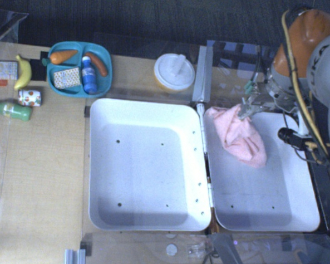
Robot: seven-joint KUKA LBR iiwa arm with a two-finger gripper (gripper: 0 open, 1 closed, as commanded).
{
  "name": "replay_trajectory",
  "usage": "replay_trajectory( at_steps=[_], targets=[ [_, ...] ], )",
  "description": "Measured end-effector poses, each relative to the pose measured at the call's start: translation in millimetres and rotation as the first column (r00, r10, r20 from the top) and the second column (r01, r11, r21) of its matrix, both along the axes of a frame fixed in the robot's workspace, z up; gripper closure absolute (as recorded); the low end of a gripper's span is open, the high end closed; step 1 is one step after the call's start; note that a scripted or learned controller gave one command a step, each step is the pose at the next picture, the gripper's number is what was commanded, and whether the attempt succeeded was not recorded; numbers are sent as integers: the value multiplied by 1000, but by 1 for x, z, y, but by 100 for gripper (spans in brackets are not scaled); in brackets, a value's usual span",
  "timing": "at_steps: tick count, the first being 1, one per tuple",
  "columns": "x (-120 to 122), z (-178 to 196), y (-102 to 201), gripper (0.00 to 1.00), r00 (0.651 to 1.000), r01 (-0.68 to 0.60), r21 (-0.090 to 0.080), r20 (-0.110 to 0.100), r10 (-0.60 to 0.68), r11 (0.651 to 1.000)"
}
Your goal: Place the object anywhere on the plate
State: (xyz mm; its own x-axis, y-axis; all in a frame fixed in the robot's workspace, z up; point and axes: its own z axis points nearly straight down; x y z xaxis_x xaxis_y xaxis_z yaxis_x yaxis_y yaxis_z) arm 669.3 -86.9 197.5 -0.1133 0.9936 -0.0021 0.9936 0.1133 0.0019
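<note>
Pink cloth [241, 140] (crumpled) lies in the right bin [271, 210], its top pinched between the fingers [245, 109]

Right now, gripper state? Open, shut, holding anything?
Gripper: shut on the pink cloth, pinching its top edge over the right bin.
</note>
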Motion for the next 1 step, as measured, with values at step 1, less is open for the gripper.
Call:
replay_trajectory(
  at_steps=[1],
  targets=[
    [1, 28, 2, 100, 1000, -8, 1, 2, 8, 1000]
  ],
)
